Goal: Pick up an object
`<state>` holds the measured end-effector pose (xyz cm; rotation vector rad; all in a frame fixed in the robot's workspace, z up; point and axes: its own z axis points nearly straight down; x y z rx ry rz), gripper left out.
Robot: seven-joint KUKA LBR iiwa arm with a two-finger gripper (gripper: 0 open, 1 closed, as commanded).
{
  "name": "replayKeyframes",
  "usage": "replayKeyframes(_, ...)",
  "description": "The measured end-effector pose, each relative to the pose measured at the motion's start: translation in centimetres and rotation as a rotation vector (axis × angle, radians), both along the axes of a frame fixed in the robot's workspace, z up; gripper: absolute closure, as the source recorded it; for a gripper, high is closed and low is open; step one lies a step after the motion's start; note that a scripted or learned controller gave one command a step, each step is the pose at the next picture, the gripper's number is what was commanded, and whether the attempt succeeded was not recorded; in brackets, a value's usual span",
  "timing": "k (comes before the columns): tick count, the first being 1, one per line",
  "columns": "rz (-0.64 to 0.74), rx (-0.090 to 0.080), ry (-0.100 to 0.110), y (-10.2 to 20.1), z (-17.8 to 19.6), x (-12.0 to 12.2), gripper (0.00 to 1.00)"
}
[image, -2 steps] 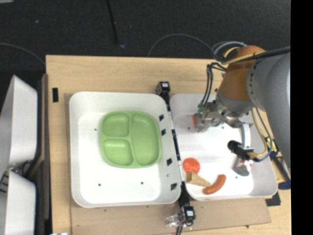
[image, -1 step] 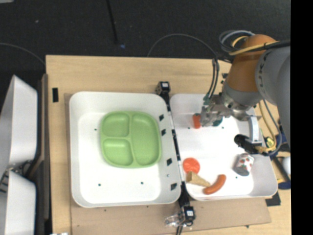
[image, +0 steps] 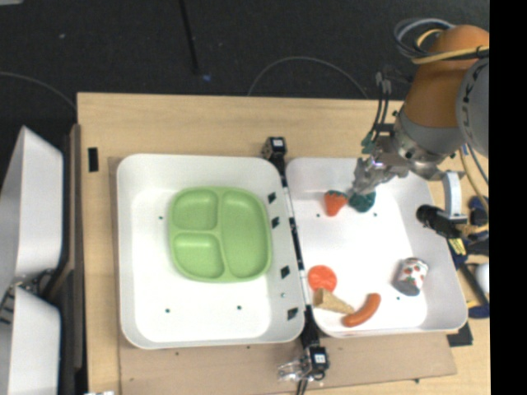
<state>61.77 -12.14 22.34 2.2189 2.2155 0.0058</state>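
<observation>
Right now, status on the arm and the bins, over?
Gripper low in right bin, over a teal object. Orange piece just beside it. Green divided plate sits in left bin.

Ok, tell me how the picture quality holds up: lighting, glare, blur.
Camera view: lighting is even and soft, with faint shadows under the green divided plate and the sausage. The white right bin is bright, nearly washed out, so its rim blurs into its floor. The whole frame is slightly soft; the gripper near the teal object is too fuzzy to read.
</observation>
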Motion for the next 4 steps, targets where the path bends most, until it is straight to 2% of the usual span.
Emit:
replayKeyframes(1,0.004,0.0,0.001,-0.1,3.1,0.1,1.0)
replayKeyframes(4,0.007,0.002,0.007,14.9,0.2,-4.1,1.0)
